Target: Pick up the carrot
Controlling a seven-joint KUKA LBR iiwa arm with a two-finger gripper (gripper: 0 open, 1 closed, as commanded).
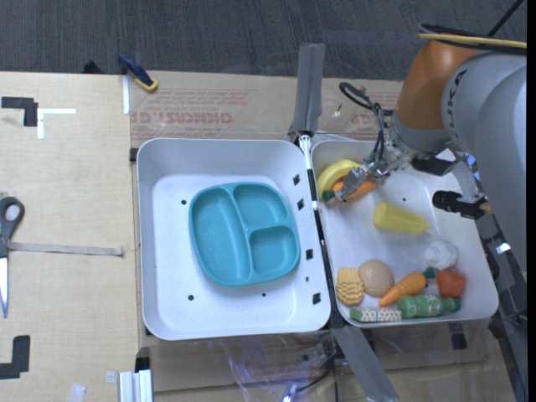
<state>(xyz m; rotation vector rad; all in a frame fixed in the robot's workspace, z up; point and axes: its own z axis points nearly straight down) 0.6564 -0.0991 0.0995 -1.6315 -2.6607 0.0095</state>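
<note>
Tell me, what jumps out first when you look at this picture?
The bright blue divided plate in the left bin catches the eye first. Next comes the big grey arm with its orange band, coming in from the right, its hand low over the far end of the right bin, right by a yellow banana and an orange carrot. More toy food, with another carrot, sits along that bin's near edge.

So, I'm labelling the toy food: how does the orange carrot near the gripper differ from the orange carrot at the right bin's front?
The carrot near the gripper lies at the right bin's back beside a yellow banana, partly hidden. The front carrot looks fatter, lies in full view beside a beige egg-shaped piece. Both are orange and slant alike.
</note>
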